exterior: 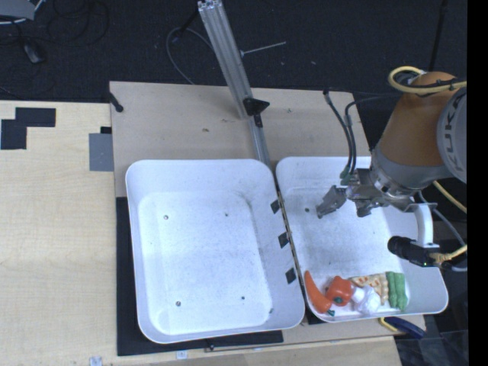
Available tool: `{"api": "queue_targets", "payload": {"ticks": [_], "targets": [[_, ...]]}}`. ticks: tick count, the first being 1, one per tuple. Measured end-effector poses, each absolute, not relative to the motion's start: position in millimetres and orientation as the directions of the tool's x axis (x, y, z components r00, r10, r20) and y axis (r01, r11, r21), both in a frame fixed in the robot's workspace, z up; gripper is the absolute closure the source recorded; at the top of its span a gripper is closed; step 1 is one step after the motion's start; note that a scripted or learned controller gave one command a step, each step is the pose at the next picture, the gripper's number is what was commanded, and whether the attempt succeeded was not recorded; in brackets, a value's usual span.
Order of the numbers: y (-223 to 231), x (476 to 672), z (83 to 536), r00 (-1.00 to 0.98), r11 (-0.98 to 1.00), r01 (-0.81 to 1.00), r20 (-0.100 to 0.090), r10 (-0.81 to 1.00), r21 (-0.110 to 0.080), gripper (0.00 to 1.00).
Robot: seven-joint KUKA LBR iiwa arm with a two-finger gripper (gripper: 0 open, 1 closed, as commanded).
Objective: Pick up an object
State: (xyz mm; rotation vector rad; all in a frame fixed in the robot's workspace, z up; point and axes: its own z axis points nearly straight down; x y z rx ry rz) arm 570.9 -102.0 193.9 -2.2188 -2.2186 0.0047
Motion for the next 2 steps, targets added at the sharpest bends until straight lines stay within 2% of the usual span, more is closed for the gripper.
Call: {"api": "queue_targets", "payload": {"ticks": [2], "targets": [[-98.7,568.2,107.9,-0.001,0.001,1.0,0.0,1.0,-0.004,0.0]]}}
